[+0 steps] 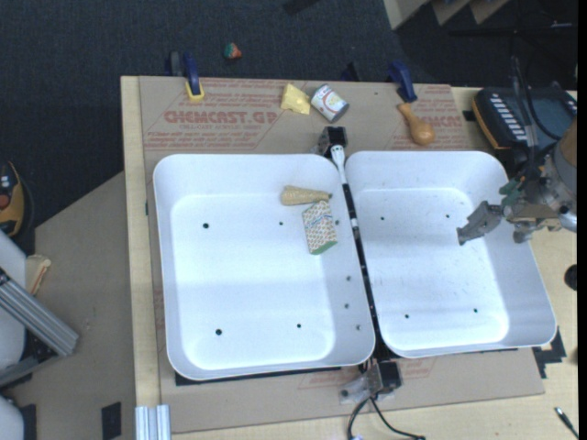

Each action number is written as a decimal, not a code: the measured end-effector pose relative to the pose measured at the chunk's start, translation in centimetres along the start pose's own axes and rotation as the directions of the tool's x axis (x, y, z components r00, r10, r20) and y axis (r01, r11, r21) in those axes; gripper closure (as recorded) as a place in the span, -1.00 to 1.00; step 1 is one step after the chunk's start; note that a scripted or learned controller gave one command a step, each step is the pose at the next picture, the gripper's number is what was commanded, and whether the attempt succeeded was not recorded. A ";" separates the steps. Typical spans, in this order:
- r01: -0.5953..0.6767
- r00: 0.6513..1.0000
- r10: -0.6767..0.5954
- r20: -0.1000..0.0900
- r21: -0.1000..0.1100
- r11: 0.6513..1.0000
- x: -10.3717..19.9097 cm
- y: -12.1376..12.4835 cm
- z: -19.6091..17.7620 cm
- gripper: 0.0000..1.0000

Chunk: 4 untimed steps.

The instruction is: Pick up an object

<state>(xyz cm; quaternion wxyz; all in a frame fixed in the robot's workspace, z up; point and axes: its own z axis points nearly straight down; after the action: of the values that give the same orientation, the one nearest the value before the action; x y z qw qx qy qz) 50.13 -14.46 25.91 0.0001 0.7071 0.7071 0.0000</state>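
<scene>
In the left bin (238,337), near its upper right corner, lie a tan cone-shaped piece (304,195) and, just below it and touching it, a small green-and-white patterned pouch (319,226). My gripper (500,229) hangs over the right side of the right bin (440,319), far from both objects. Its grey fingers (475,223) are spread open with nothing between them. The white floor of the right bin shows under the gripper.
On the board behind the bins sit a yellow piece (295,99), a small white box (329,104) and an orange-brown pear-shaped object (418,125). Blue clamps (191,73) hold the board's back edge. A black divider (353,236) runs between the bins.
</scene>
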 end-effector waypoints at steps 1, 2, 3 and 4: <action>0.001 1.000 -0.001 0.001 -0.003 1.000 0.0 0.1 -1.1 1.00; 0.003 1.000 -0.003 0.006 -0.022 1.000 0.5 2.0 -24.0 1.00; 0.006 1.000 -0.006 -0.005 0.020 1.000 8.2 -1.7 -6.5 1.00; -0.007 1.000 0.007 0.002 0.000 1.000 0.6 -1.3 -6.3 1.00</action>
<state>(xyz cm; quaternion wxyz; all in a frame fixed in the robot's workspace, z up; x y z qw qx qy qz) 48.79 -13.89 32.20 0.0009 0.7097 0.7045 -0.0010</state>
